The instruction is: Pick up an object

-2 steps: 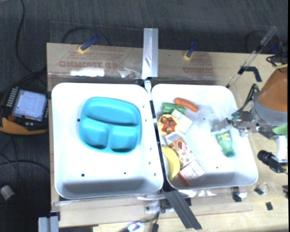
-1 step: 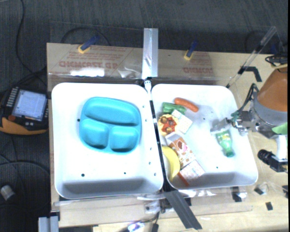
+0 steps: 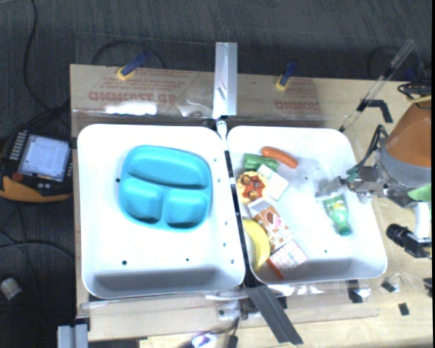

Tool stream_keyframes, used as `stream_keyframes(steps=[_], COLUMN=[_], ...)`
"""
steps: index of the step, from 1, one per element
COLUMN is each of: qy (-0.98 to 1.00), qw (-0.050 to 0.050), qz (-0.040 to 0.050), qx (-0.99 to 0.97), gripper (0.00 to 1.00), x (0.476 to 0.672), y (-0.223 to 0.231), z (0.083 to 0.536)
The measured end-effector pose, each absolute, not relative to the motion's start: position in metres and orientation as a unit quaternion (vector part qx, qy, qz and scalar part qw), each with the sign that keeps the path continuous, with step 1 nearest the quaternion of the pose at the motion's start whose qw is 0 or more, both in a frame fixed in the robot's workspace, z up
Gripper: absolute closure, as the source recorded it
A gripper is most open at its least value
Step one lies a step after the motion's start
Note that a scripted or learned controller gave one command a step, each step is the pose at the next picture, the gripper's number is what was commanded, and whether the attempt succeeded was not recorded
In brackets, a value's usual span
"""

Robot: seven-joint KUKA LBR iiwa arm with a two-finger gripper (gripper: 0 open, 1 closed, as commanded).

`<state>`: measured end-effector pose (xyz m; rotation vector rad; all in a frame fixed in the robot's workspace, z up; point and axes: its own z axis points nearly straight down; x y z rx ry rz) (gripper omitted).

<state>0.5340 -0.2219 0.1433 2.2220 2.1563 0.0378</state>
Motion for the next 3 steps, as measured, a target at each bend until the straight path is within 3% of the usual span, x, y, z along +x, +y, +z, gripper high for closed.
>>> stream_keyframes(steps=[3], qy=[0.701], qw=[0.028], qz=[0.0145], qx=[0.713], gripper=[0.0], x=[0.5391], y=[-0.2209], z=[0.1417])
